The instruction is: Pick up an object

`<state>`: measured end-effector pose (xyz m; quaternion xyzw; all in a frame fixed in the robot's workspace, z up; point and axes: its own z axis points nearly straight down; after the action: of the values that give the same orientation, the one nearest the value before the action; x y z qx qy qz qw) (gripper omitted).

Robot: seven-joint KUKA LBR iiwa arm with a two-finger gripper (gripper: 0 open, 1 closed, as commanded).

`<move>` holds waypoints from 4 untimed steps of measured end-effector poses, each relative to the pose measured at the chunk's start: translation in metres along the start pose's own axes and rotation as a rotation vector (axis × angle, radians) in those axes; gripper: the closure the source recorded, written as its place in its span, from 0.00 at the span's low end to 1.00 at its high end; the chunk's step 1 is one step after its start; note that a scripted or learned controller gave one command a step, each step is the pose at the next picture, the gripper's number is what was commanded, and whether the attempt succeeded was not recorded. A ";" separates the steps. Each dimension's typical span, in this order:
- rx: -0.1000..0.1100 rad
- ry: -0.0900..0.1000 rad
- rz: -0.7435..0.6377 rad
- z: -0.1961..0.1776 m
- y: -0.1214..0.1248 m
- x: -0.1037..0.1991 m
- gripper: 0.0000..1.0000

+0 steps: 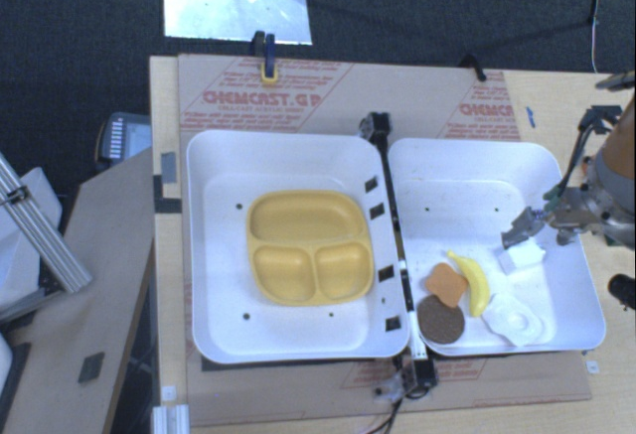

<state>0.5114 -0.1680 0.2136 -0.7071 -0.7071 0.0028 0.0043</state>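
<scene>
A: Where is the hand [525, 228]?

B: At the right of the frame, low over the right bin [467, 169], above a small white block [524, 255]. Whether it is spread or pressed together I cannot tell, and nothing shows between its tips.

A: What lies nearby?

B: Just left of the block, a yellow banana [471, 281]; touching that, an orange piece [447, 283] and a brown disc [441, 320]. A white lump [517, 318] sits lower right. A yellow tray [303, 245] sits in the left bin [214, 223], well apart.

A: Which step?

B: The approach, I judge; nothing is lifted yet. Next it should drop squarely onto the block and close without nudging the banana.
</scene>
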 end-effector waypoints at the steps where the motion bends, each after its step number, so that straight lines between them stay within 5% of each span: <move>1: -0.011 -0.003 -0.003 -0.006 0.003 0.000 0.00; 3: -0.011 -0.003 -0.001 0.099 0.001 -0.004 0.00; 4: -0.033 -0.017 0.004 0.118 0.008 -0.011 0.00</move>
<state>0.5181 -0.1791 0.0953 -0.7086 -0.7055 -0.0030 -0.0134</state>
